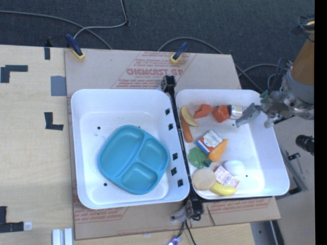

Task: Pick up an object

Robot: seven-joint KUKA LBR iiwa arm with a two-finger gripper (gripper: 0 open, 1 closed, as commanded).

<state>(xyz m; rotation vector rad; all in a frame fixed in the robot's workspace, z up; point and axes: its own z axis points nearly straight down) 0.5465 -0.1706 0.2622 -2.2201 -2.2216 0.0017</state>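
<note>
Two shallow white bins side by side on a cardboard-covered surface (pixel 148 70). Left bin (pixel 87 106): one blue divided plate (pixel 134 158), three compartments, lying flat near bin centre, slightly toward 6 o'clock.

Right bin (pixel 265 157): assorted toy food items, clustered in the half nearest the shared wall.
- Yellow banana slice (pixel 188 117) at 11 o'clock, just beside an orange carrot stick (pixel 187 132) lying along the shared wall.
- Orange-red piece (pixel 203 110) at 12 o'clock, near a red tomato-like piece (pixel 221 114).
- Small carton with blue and red print (pixel 209 141) near bin centre, touching an orange carrot (pixel 218 150) on its 4 o'clock side.
- Green leafy piece (pixel 197 157) at 8 o'clock from the carton.
- Round tan cookie-like disc (pixel 204 178) at 7 o'clock of the bin, beside a red-and-white packet (pixel 225 177).
- Yellow banana (pixel 224 189) at 6 o'clock, touching the packet's lower edge.
- White rounded item (pixel 235 166) just above the packet.

Arm entering from 3 o'clock, orange band visible at upper right. End effector (pixel 244 116) positioned over the right bin's 1 o'clock region, grey finger (pixel 248 114) slanting toward 8 o'clock, a silvery tip close beside the tomato-like piece. Finger spacing: cannot tell, not resolved at this angle. Nothing seen between the fingers.

Two yellow-and-blue clamps (pixel 75 47) at the cardboard's 12 o'clock edge
</note>
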